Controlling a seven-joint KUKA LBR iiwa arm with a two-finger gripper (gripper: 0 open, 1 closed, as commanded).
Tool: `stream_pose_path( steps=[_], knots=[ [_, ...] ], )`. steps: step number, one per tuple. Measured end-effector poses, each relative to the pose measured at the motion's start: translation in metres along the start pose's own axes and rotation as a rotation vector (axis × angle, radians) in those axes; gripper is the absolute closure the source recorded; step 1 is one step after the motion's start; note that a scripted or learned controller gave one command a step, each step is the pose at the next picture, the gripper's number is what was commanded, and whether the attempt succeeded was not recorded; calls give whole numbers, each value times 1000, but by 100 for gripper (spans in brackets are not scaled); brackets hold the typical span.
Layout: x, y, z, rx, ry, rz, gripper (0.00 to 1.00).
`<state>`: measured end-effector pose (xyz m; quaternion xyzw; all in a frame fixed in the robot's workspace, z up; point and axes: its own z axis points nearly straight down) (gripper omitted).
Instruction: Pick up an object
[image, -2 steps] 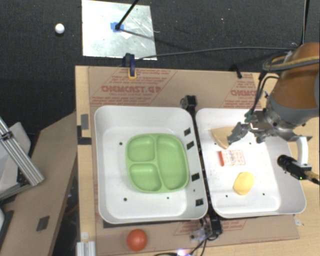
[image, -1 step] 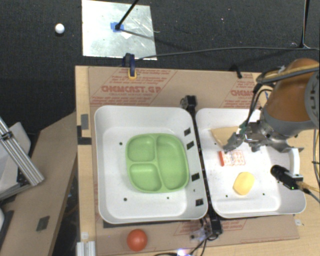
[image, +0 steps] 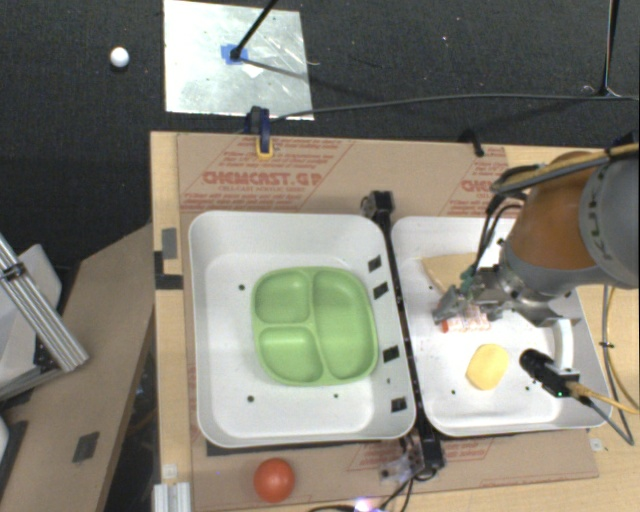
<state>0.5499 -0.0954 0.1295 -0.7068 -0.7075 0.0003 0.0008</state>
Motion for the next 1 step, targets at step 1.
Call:
stream_pose_path(
  steps=[1],
  knots=[
    [0, 1, -13, -4, -1, -1, 100]
  ],
)
